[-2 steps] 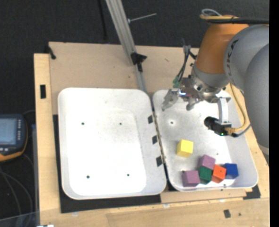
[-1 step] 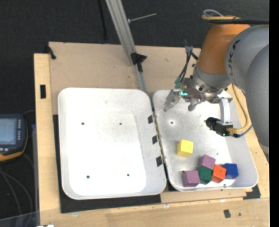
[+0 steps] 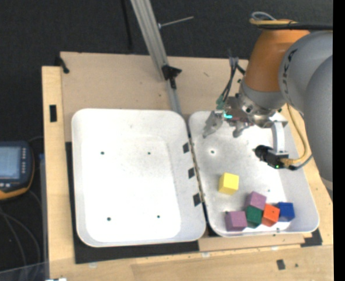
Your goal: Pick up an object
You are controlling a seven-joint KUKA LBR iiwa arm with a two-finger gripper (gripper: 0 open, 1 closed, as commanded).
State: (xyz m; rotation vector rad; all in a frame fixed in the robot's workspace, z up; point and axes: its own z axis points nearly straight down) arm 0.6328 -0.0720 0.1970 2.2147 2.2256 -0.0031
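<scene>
My gripper (image 3: 224,126) hangs over the far left part of the right bin (image 3: 295,180), open, with nothing between its fingers. A yellow cube (image 3: 229,183) lies alone near the bin's middle, well below the gripper. Along the near rim sits a cluster: two purple blocks (image 3: 256,201) (image 3: 236,220), a green block (image 3: 254,215), an orange block (image 3: 271,214) and a blue block (image 3: 286,210).
The left bin (image 3: 128,174) sits beside the right one, with black clips (image 3: 191,172) along the shared edge. A slanted metal pole (image 3: 155,45) rises behind the bins. A handheld pendant (image 3: 7,165) lies off the bench at the left.
</scene>
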